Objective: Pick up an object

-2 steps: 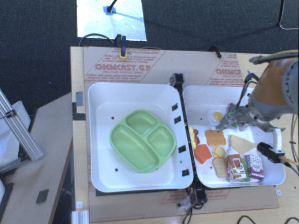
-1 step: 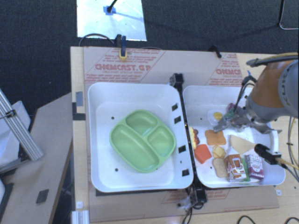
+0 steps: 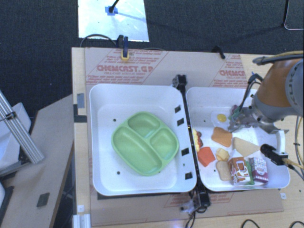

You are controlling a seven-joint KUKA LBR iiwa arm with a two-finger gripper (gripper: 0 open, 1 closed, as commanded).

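Observation:
My gripper hangs low over the right bin, just above and right of an orange-brown toy bread piece. Whether anything sits between its tips cannot be made out. Close by lie a fried egg toy, a pale cheese wedge, a red-orange block, a small yellow piece, a tan bread roll and a red-and-white packet. A small red and yellow item lies against the bin's left wall.
The left bin holds a green divided plate. A black clip-studded divider separates the two bins. The grey and orange arm comes in from the right above the right bin.

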